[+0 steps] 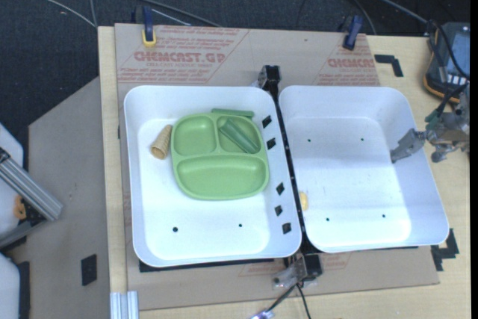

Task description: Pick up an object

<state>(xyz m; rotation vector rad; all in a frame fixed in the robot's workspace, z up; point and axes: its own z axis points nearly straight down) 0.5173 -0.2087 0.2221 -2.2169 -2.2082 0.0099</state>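
A green divided plate (219, 158) lies in the left bin (149, 228). In its upper right compartment rests a dark green oblong piece (240, 135). A tan ice-cream cone (160, 142) lies just left of the plate on the bin floor. A small yellow item (302, 199) sits at the left wall of the right bin (358, 183). My gripper (408, 146) hangs over the right bin's right rim, far from all these objects, and I see nothing in it.
Black clips (270, 76) hold the ridge between the two bins. Two blue clamps (149, 25) pin the cardboard sheet at the back. A yellow-and-black device (448, 63) sits at the far right of the bench.
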